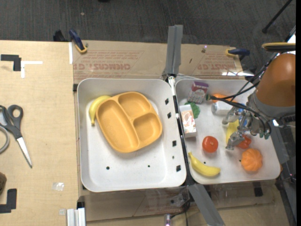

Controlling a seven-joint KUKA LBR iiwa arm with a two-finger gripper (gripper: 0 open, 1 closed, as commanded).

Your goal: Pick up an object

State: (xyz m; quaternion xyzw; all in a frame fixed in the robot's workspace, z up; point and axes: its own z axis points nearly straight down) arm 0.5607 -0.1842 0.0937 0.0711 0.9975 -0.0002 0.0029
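My gripper (235,141) hangs low over the right side of the right bin (229,172), under the grey wrist and orange band. A small yellow item (231,132) lies right against its left side, and a red item (245,142) shows just to its right. Whether either is held is not visible. An orange round fruit (251,160) sits just below the gripper. A red tomato (210,144) lies to its left, with a yellow banana (203,166) by the front wall.
The right bin also holds a white carton (188,120), a purple packet (199,91), a green item (195,110), a carrot (218,97) and a grey can (220,108). The left bin (84,140) holds an orange divided plate (128,121) and a banana (95,107). Scissors (16,126) lie far left.
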